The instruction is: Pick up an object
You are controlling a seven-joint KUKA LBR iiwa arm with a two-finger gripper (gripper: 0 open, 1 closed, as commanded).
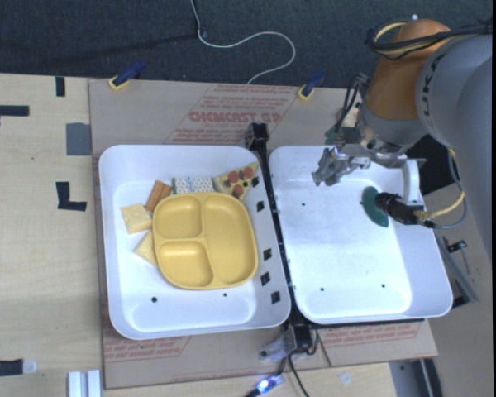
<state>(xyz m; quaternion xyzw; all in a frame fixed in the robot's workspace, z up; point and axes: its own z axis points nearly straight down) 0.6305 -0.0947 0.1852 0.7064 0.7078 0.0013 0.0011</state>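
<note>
Objects worth picking all lie in the left bin (116,246): a yellow divided plate (205,240) sits in its middle, with a few small flat pieces tucked around its far and left rim, among them a pale square piece (135,217), an orange-brown piece (157,194) and a patterned piece (238,179) at the far edge. The plate overlaps several of these, so they are only partly exposed.

The pincer (331,170) hangs over the far left part of the right bin (397,296), just right of the divider between the two bins, and nothing is between its fingers; how wide they stand I cannot tell from this slant. A teal object (374,207) shows near the right side of that bin, close beside the arm's fittings; whether it lies loose in the bin or belongs to the arm is unclear, so I would not count on it.

To do the step well, I judge the arm should carry the pincer left across the divider with enough height to clear the bin walls, then settle on one target. The plate's raised rim looks the surest thing to pinch, taken at an edge free of the smaller pieces. The flat pieces lie low against the bin floor and would likely slip. Descend straight, close only once the rim is between the fingers, and lift slowly to check the hold.
</note>
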